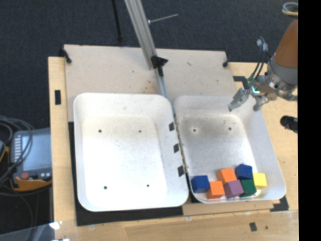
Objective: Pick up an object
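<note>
The grey arm with its orange band reaches in over the right shallow white plastic bin's [261, 134] far corner, its two fingers [235, 103] spread apart and holding nothing, well apart from the small coloured cubes [229, 182] clustered at that bin's near edge.

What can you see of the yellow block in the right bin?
The yellow block is a small, matte cube, likely painted wood or foam. It lies flat in the right bin, at the right end of the block cluster along the bin's near edge. The green block sits against its left side and a blue block lies just up-left. The pincer is far off, over the bin's far right corner.
</note>
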`<state>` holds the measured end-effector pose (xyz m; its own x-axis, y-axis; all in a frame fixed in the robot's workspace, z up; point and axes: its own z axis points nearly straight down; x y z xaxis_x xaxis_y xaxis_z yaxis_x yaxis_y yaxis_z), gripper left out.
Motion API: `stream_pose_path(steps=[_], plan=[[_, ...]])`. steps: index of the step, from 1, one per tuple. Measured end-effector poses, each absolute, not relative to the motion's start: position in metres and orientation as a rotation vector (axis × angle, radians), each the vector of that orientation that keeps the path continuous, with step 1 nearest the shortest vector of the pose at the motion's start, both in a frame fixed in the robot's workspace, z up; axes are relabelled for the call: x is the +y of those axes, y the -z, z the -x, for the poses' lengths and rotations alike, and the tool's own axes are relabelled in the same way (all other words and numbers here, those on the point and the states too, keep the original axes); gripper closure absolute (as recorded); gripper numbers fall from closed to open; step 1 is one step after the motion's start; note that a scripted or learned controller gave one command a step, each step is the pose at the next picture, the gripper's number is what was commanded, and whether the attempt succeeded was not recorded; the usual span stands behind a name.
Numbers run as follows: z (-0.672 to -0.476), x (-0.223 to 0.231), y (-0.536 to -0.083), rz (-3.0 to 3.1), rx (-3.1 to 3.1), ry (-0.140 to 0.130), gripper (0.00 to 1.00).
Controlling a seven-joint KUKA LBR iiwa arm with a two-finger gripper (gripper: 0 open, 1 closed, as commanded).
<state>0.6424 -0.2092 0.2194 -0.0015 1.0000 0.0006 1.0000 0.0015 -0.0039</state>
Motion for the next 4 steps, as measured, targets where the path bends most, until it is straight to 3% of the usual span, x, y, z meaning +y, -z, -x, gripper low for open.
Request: stream_pose_path(steps=[1,3,4], plan=[[-0.643,-0.21,-0.223,2.217,-2.229,-0.003,0.0],[-0.645,-0.205,-0.099,2.213,-2.228,-0.005,0.0],[-0.646,-0.206,-0.098,2.215,-2.231,-0.003,0.0]])
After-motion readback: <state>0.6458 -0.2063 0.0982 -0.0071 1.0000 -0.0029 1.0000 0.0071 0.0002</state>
